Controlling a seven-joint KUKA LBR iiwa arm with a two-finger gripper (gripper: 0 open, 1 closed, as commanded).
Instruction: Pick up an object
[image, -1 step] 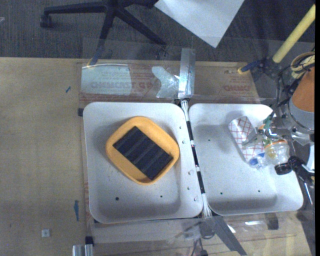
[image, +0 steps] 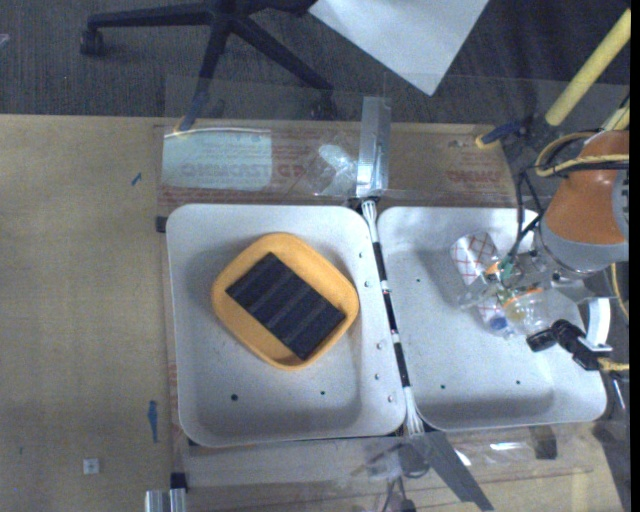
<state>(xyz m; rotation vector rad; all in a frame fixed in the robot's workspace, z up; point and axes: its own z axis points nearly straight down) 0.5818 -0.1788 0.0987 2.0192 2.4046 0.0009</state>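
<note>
A crumpled clear plastic packet (image: 482, 276) with red, blue and orange print lies in the right bin (image: 470, 390), in its upper right part. My gripper (image: 530, 290) hangs under the orange-banded wrist at that bin's right side, right at the packet's right edge. Whether it touches the packet is hidden by the wrist. A yellow-orange rounded square thing with a black ribbed top (image: 285, 299) rests in the middle of the left bin (image: 200, 390).
A metal divider (image: 390, 320) runs between the two bins. A clear plastic sheet and a metal bracket (image: 372, 150) lie on the bench behind the bins. Bare white floor shows in the right bin's front and left parts.
</note>
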